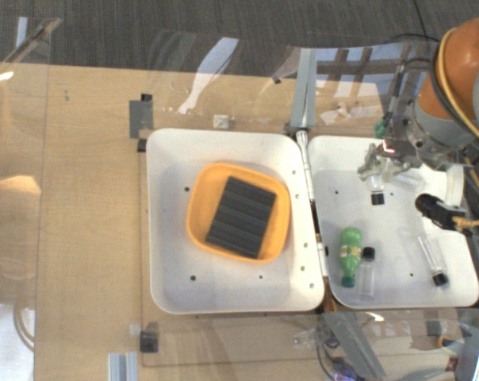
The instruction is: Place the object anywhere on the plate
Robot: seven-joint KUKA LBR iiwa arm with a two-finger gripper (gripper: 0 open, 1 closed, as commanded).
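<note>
An orange square plate sits in the left white bin. A dark grey ribbed block lies flat on the plate's middle. In the right bin, a small green bottle lies near the front left. A clear vial with a black cap rests beside it. A second clear tube with a black end lies toward the right. My gripper hangs over the back of the right bin, apart from these items and far from the plate.
A raised divider runs between the two bins. The arm's orange band and cables crowd the upper right, and a black fitting juts over the right bin's edge. The wooden bench stretches to the left.
</note>
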